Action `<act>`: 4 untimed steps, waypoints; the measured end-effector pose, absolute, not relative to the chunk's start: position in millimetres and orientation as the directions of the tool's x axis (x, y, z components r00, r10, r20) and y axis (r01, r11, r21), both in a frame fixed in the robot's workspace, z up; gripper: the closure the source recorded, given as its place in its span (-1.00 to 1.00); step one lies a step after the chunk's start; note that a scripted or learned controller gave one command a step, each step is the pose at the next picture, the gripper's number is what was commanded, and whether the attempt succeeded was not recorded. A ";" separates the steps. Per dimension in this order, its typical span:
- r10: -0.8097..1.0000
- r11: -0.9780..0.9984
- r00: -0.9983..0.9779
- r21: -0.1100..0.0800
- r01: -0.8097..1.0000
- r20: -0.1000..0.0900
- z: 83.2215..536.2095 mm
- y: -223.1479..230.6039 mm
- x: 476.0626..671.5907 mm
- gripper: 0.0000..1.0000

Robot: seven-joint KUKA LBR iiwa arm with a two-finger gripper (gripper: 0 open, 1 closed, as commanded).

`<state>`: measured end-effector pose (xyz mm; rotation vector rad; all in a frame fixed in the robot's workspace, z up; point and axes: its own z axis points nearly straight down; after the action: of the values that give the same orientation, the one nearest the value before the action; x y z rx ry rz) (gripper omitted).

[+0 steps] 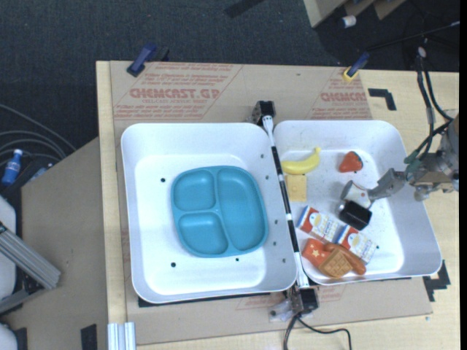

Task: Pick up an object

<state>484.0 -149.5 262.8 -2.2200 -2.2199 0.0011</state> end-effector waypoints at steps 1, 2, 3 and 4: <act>1.000 -0.002 0.002 0.009 1.000 -0.003 109.5 -194.1 523.1 -1.00; 1.000 0.001 0.000 0.022 1.000 -0.004 95.7 -173.7 616.8 -1.00; 1.000 -0.012 0.012 -0.006 1.000 -0.007 95.5 -142.5 653.7 -1.00; 1.000 -0.012 0.012 -0.002 1.000 -0.012 110.4 -144.4 655.6 1.00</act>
<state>655.6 -144.4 110.4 -2.2396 -2.2130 0.0150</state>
